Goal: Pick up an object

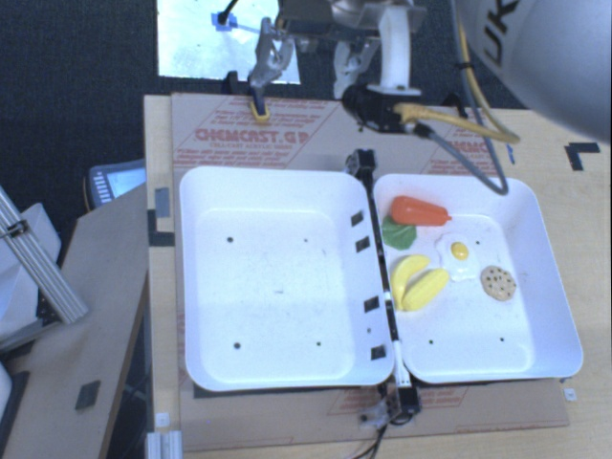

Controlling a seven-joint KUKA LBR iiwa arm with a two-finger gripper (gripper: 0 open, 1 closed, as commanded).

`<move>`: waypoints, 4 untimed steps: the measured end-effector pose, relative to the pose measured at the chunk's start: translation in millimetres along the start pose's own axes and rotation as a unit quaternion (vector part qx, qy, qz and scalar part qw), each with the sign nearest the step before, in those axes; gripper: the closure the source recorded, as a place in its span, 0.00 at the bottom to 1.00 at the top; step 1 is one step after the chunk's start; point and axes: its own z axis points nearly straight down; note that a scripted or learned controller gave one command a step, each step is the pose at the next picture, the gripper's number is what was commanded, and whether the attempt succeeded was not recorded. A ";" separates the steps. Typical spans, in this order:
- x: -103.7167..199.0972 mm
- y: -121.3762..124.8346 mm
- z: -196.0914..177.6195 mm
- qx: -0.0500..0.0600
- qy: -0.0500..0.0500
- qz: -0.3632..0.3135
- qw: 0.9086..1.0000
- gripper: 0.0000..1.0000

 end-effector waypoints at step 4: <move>0.7 -64.8 87.5 0.004 0.000 -0.002 1.000 0.00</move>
